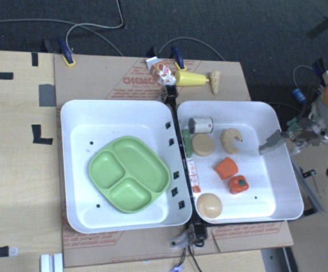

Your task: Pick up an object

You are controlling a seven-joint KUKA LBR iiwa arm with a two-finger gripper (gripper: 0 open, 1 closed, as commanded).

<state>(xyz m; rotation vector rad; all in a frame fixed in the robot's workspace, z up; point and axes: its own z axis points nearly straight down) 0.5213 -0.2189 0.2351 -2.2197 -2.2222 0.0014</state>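
The right bin [266,115] holds several small objects: a silver can [201,124] lying on its side, a round tan biscuit [203,145], a beige bitten piece [231,140], an orange block [226,167], a red tomato-like piece [238,184] and a tan bun [209,205]. A green item [186,140] and a red-and-white packet [193,176] lie along the bin's left wall. My gripper [272,141] hangs over the bin's right rim, right of the beige piece, with nothing seen in it.
The left bin [76,123] carries a green divided plate [130,173]. Behind the bins on the cardboard lie a yellow toy [190,79], a snack packet [160,70] and a beige piece [214,81]. Blue clamps [67,55] hold the cardboard's far edge.
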